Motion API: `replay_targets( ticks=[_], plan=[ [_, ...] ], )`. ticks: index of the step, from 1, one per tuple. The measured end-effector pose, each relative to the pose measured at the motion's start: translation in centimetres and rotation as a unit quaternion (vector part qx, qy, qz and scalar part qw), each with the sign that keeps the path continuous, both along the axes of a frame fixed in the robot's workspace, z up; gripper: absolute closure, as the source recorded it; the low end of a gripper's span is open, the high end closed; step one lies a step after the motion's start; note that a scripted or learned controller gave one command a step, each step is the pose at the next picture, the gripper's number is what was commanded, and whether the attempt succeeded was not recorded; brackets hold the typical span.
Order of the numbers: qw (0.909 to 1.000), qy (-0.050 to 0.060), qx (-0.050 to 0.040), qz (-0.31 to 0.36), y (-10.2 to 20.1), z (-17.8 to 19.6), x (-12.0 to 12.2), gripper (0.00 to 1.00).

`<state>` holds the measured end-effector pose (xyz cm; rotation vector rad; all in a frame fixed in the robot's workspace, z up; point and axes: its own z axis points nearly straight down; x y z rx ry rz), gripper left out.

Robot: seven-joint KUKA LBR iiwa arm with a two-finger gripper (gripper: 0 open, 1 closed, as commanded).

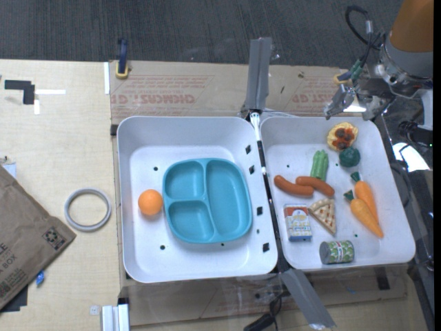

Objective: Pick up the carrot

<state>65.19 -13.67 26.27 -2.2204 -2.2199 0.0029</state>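
Here the two carrots (365, 208) lie side by side near the right wall of the right bin (396, 185), tips pointing toward the near right corner, green tops toward the far side. The gripper (348, 101) hangs over the far rim of that bin, well apart from the carrots, with nothing between its fingers (which look spread). Just below it sit a small pizza-like toy (342, 136) and a dark green broccoli (349, 158). Toward the middle of the bin are a green cucumber (319, 165), two sausages (304, 184), a pizza slice (324, 215), a small carton (298, 224) and a tin can (336, 252). The left bin (131, 185) holds a blue divided tray (207, 200) with an orange (149, 202) just beside it. A grey ring (87, 208) rests on the bench.
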Motion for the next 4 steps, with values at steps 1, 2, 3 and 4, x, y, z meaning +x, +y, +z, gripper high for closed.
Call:
replay_targets(
  ticks=[1,2,3,4],
  plan=[
    [0.996,-0.002,-0.0013,-0.089,-0.4,4.7,0.7,0.0],
    [0.9996,0.0,-0.0006,0.028,-8.0,-4.8,-1.5,0.0],
    [0.9996,-0.001,-0.0014,0.028,-8.0,-3.8,-1.4,1.0],
    [0.9996,-0.001,-0.0013,0.028,-8.0,-3.9,-1.4,0.0]
  ],
)
